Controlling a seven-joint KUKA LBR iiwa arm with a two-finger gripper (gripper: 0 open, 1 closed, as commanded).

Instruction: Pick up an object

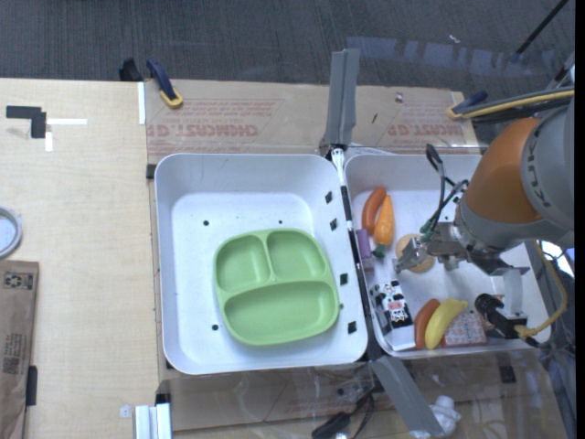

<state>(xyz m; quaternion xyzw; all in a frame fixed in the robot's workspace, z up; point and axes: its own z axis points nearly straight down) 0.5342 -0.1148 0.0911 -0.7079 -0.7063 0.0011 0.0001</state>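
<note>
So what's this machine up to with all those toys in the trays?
The grey arm with the orange band reaches into the right white bin, its gripper low among toy food: an orange carrot, a yellow banana and a black-and-white cow figure. The left white bin holds a green divided plate. Nothing looks lifted yet.

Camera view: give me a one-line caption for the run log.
KUKA arm's end effector low in the right bin among toy food; green divided plate sits in the left bin.
</note>
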